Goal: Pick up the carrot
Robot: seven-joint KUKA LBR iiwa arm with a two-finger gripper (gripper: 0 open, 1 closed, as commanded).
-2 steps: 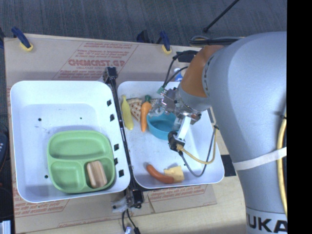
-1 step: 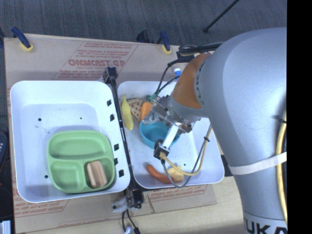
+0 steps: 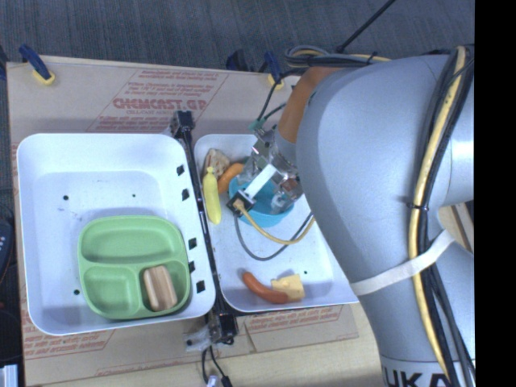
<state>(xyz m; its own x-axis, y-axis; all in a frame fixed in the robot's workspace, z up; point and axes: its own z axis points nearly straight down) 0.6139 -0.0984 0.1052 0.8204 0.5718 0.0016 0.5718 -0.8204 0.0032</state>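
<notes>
The carrot [image 3: 231, 172], a short orange piece, lies at the far end of the right bin [image 3: 322, 258], between a pale bread-like piece [image 3: 215, 160] and a blue bowl [image 3: 266, 210]. My gripper [image 3: 260, 168] hangs low just right of the carrot, over the blue bowl's far rim. The wrist and the big grey arm cover the bin's right side. I see nothing held in the gripper.
A yellow banana [image 3: 211, 197] lies along the right bin's left wall. Near its front sit a reddish sausage [image 3: 262, 289] and a cheese wedge [image 3: 289, 286]. The left bin [image 3: 48, 168] holds a green divided tray [image 3: 121, 244] with a brown bun [image 3: 160, 288].
</notes>
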